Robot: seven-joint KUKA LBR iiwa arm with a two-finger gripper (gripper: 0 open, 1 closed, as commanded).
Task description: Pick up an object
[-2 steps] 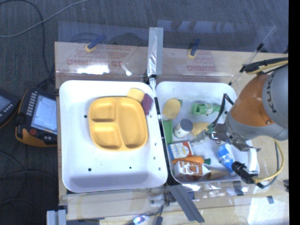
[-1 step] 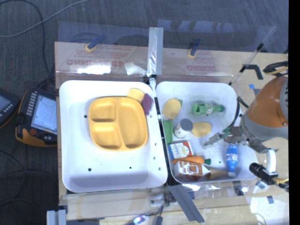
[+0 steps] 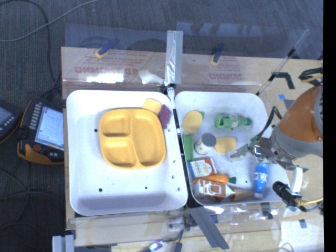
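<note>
The right bin (image 3: pixel 259 105) holds several small objects. A green bottle (image 3: pixel 229 122) lies at the back, with a yellow round piece (image 3: pixel 192 121) to its left. A grey-capped white bottle (image 3: pixel 205 142) stands mid-bin beside a yellow lump (image 3: pixel 226 144). Toward the front lie a red and white carton (image 3: pixel 202 168), an orange carrot (image 3: pixel 216 179), a brown packet (image 3: pixel 210 191) and a blue bottle (image 3: pixel 260 176). My gripper (image 3: pixel 247 150) hangs low over the bin's right side, just right of the yellow lump and above the blue bottle. Nothing shows held in it.
The left bin (image 3: pixel 84 182) carries a yellow divided plate (image 3: pixel 131 138), with a yellow block (image 3: pixel 152 105) and a purple piece (image 3: pixel 165 116) at its back right corner. A teach pendant (image 3: pixel 43 131) lies on the floor to the left. The grey and orange arm (image 3: pixel 304 127) covers the right bin's right rim.
</note>
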